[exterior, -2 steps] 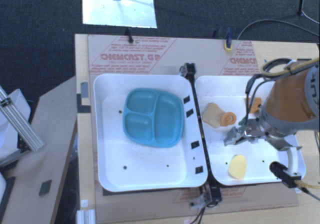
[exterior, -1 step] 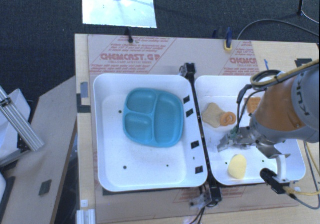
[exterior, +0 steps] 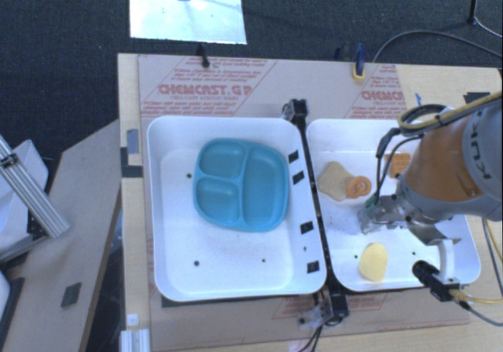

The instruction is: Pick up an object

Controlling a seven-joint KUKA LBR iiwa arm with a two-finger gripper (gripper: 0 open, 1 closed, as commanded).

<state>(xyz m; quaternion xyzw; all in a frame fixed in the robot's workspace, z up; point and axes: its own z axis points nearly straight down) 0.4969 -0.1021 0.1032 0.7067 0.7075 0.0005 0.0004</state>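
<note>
Gripper [exterior: 372, 217] state can't be told w/ the tip low in the right bin [exterior: 471, 264]; the yellow piece [exterior: 373, 262] nearby is judged light, smooth, best pinched across its narrow width.

Grey arm [exterior: 440, 209], orange band, seemingly cabled.

My hand [exterior: 371, 215]: fingers too small and blurred to judge.
My arm [exterior: 456, 162]: cut off by the right edge.
Orange block [exterior: 399, 163]: half hidden behind my arm.
</note>
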